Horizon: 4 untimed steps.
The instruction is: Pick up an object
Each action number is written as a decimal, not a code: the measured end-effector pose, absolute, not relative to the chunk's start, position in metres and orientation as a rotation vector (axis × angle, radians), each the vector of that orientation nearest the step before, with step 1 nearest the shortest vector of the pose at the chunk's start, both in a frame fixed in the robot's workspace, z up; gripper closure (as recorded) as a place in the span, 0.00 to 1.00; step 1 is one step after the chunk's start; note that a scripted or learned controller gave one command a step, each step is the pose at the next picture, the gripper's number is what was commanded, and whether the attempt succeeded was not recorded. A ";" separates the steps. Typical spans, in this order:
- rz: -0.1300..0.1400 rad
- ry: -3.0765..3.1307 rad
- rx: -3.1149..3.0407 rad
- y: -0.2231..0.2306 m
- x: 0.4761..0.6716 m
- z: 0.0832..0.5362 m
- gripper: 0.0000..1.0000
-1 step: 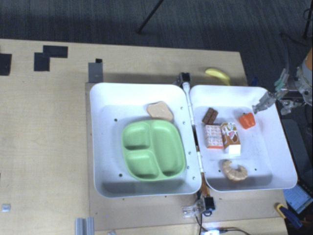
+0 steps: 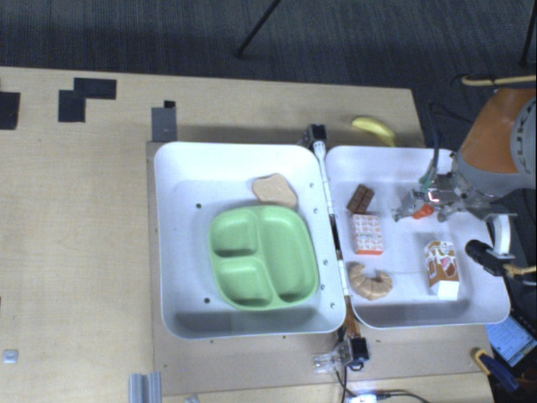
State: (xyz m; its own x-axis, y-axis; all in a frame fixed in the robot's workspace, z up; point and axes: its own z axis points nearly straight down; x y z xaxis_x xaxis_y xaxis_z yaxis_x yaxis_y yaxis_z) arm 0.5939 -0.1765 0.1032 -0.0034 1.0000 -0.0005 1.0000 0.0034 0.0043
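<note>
Over the right bin (image 2: 369,162), the end effector (image 2: 426,204) blurs together, its finger state impossible to tell.

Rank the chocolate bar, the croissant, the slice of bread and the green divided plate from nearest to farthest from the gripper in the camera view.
From the gripper, in the right bin:
1. Chocolate bar, right bin, just to its left.
2. Croissant, right bin, near the front wall.
3. Slice of bread, left bin, behind the plate.
4. Green divided plate, middle of the left bin.
</note>
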 end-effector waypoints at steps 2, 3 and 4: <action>0.007 2.223 2.212 -0.176 0.595 0.114 0.00; 0.005 2.226 2.213 -0.138 0.618 0.085 0.00; 0.011 2.226 2.207 -0.138 0.620 0.098 1.00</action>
